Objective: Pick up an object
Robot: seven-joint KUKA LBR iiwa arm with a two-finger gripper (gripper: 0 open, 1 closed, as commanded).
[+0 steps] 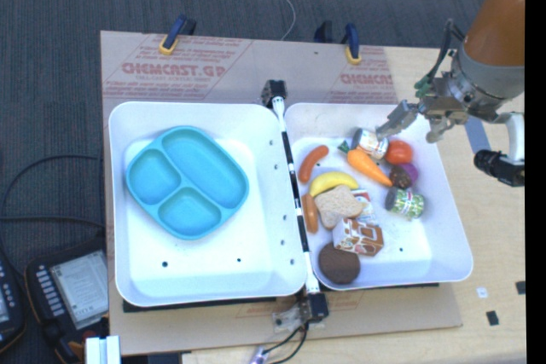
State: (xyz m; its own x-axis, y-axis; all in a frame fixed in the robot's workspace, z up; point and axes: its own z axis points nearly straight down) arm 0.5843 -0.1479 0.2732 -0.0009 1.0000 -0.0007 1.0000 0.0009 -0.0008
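gripper (424, 120) sits over the far right corner of the right bin (444, 256), fingers spread wide apart, nothing between them; one finger reaches toward a small silver-and-dark can (370, 140) lying just beside its tip (touching or not, I can't tell); the rest of the pile is below and left of the gripper: tomato (398, 153) and carrot (370, 167) nearest, then a purple piece (403, 175), a green jar (405, 202), banana (333, 182), bread slice (339, 203), red-white carton (362, 236), sausage (313, 162) and a brown round thing (339, 264) farthest off; left bin (136, 268) holds a blue divided plate (186, 181), well apart, irrelevant here.

Judgement: step in hand is the approach, no grasp yet; best target is the can or tomato, both closest; centre the open fingers across the can's short axis, drop straight down, close only once both fingers straddle it; items are crowded, so a skewed descent likely just shoves the carrot or tomato aside.
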